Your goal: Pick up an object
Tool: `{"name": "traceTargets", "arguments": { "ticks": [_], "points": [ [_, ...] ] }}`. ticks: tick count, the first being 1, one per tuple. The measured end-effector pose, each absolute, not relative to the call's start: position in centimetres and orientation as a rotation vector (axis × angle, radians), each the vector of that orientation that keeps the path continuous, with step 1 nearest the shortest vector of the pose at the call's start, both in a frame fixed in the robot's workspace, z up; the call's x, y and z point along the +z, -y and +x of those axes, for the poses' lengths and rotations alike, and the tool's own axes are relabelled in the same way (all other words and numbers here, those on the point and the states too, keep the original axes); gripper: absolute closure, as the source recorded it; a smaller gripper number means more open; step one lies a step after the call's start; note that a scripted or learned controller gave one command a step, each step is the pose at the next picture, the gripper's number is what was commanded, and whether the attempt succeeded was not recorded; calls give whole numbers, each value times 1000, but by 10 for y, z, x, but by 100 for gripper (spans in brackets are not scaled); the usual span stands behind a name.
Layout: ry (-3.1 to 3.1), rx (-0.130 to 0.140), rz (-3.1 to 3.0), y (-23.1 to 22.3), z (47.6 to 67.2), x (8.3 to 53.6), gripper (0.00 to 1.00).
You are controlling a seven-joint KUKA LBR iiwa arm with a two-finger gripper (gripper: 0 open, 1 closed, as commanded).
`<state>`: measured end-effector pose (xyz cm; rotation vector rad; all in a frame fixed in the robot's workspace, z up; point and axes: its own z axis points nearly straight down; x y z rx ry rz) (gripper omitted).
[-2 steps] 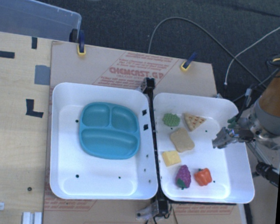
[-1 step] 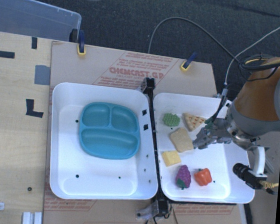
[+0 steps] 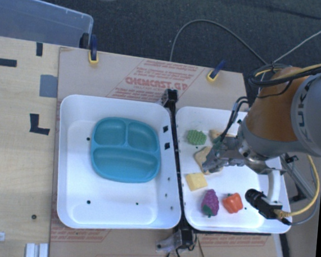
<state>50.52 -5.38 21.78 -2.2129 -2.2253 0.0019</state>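
The right bin (image 3: 253, 221) holds several small toy foods. A green bumpy piece (image 3: 195, 137) lies near its back left, a tan piece (image 3: 202, 154) just below it, a yellow block (image 3: 196, 181) in the middle left, a purple grape bunch (image 3: 210, 202) and an orange-red pepper (image 3: 233, 203) toward the front. My gripper (image 3: 212, 164) hangs low over the bin, its tip right beside the tan piece and above the yellow block. The arm's body hides the bin's back right part.
The left bin (image 3: 71, 145) carries a blue divided plate (image 3: 126, 149). A black clip divider (image 3: 172, 137) runs between the two bins. Cables loop behind the arm at the upper right. A black fitting (image 3: 259, 203) on the arm sits over the right bin's front corner.
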Motion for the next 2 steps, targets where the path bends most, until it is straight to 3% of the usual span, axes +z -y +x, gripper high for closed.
{"name": "traceTargets", "arguments": {
  "ticks": [2],
  "points": [
    [2228,2,-2211,-55,510,201,100]
  ]
}}
